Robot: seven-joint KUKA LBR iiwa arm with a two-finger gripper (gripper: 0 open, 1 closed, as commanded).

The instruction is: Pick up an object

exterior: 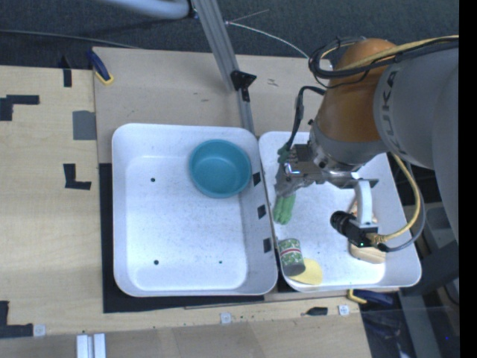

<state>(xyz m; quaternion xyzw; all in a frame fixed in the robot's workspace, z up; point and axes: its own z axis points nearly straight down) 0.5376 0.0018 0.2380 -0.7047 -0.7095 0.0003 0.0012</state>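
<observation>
Green tube (284, 208) lies by right bin (395, 274) left wall, gripper (289, 187) just over its top end; finger state unclear. Blue bowl (220, 168) in left bin (141, 222); open floor below.

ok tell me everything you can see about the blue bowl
The blue bowl is a round, teal-blue dish that looks like smooth plastic, sitting upright with its opening up and nothing visible inside. It rests on the floor of the left bin, in the upper right corner near the wall. Nothing else touches it.

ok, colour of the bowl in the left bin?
Blue-teal bowl, clearest in the camera view.
</observation>
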